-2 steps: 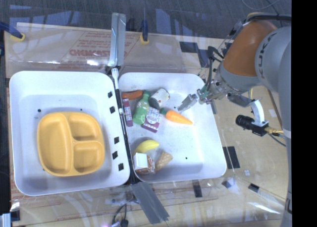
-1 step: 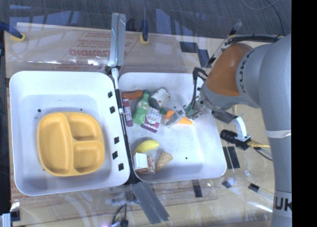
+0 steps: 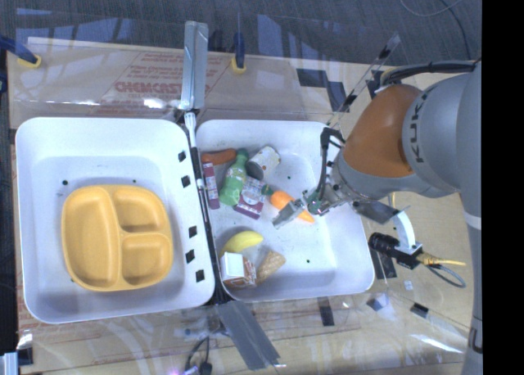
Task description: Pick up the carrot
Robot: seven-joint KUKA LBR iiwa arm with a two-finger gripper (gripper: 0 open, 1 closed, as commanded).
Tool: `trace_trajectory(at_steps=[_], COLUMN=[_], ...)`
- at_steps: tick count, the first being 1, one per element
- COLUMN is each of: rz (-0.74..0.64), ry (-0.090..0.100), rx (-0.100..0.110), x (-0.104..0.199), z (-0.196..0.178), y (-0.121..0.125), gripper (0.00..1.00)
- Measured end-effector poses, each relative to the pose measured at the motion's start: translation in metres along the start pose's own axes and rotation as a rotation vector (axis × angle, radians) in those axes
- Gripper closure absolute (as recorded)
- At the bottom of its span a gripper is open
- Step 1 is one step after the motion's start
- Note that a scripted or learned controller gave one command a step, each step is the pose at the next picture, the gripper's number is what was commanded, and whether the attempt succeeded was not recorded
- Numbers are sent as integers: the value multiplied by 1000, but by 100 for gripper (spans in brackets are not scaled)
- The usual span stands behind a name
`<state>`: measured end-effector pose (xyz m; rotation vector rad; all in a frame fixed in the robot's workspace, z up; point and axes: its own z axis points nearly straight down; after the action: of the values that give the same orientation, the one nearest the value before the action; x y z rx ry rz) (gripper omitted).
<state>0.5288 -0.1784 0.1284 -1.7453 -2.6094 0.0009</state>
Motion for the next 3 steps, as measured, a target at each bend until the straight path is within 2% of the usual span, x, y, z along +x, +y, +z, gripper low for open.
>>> trace_trajectory(at_steps=[1,2,3], rz=[-83,-29,46], ry=[-2,-2,-4], rx=[-1,-2,-3], x=[-35,-42,-45], z=[36,36,35], y=[18,78,76], gripper=[0,0,0])
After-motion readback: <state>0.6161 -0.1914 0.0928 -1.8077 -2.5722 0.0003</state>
